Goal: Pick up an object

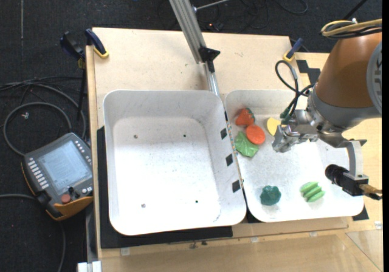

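Note:
The right bin [340,204] holds several small toys. At its upper left lie a red-orange piece [244,117], an orange round piece [256,135] and a green leafy piece [245,146], close together. A yellow piece [273,125] lies just right of them. Near the front are a dark green broccoli-like toy [270,195] and a light green ridged toy [312,190]. My gripper [283,142] hangs over the bin's middle, just below and right of the yellow piece; whether anything is in it is hidden from this angle.
The left bin [121,113] stands beside the right one on the wooden bench. A metal pole [185,16] slants in from the top to the bins' shared rim. A teach pendant [58,173] lies on the floor at left. Clamps sit at the bench's back corners.

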`<move>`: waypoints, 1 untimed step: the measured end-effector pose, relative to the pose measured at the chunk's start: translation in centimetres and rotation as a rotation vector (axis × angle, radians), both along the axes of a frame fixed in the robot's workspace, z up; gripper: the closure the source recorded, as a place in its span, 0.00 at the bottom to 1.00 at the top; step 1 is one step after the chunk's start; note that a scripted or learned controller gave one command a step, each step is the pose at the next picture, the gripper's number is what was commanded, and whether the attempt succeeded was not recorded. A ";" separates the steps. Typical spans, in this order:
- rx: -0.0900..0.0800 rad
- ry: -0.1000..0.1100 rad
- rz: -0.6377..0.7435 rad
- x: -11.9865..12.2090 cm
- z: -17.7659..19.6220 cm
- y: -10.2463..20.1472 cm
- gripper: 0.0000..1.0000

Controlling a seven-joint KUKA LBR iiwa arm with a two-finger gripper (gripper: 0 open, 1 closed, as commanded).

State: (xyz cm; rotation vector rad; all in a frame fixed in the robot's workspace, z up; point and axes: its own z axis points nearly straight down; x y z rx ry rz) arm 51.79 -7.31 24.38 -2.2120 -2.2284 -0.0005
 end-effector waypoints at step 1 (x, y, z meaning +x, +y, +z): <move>0.000 -0.002 0.001 0.2 0.8 5.7 1.00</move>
